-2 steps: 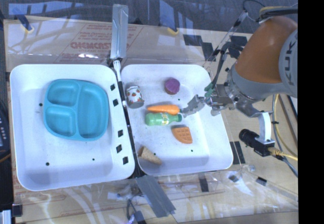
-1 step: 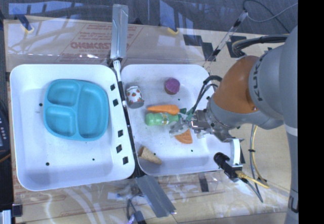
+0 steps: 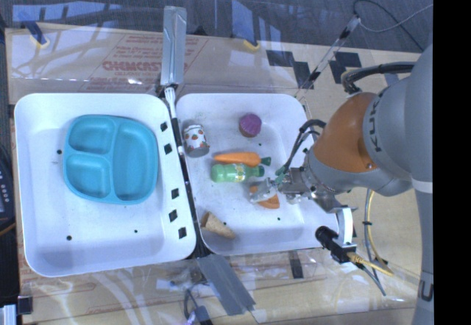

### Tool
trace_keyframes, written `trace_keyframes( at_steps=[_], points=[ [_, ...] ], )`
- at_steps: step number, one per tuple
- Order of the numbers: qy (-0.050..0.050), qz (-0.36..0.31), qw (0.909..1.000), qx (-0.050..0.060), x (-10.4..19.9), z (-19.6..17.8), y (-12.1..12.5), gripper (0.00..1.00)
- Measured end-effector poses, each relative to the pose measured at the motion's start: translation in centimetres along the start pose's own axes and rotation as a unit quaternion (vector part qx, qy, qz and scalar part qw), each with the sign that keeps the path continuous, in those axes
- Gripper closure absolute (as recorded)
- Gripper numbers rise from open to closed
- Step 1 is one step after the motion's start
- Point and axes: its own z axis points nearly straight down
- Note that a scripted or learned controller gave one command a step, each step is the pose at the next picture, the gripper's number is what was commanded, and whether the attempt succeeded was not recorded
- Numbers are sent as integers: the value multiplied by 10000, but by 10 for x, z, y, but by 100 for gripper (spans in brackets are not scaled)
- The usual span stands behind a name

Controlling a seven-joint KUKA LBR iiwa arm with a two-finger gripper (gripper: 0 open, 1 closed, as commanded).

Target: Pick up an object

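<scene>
In the right bin (image 3: 288, 237), my gripper (image 3: 269, 187) is down low near the middle, reaching in from the right. It sits just above a small orange wedge (image 3: 270, 202) and right beside the cap end of a green bottle (image 3: 232, 173). An orange carrot (image 3: 237, 158) lies just behind the bottle. Farther back rests a purple round object (image 3: 250, 124), with a small patterned cup (image 3: 194, 138) at the bin's left wall. Near the front left corner lies a brown cone-shaped piece (image 3: 218, 225).
The left bin (image 3: 37, 243) holds a blue divided plate (image 3: 112, 157). A grey divider bar (image 3: 174, 51) runs between the bins at the back. Cables (image 3: 368, 235) hang by the arm at the right. A clear stretch of bin floor lies at the front right.
</scene>
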Motion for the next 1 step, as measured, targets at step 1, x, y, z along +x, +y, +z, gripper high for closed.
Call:
trace_keyframes(
  at_steps=[1],
  points=[
    [-6, -25, 10000, 12, -1, -10, 0, 100]
  ],
)
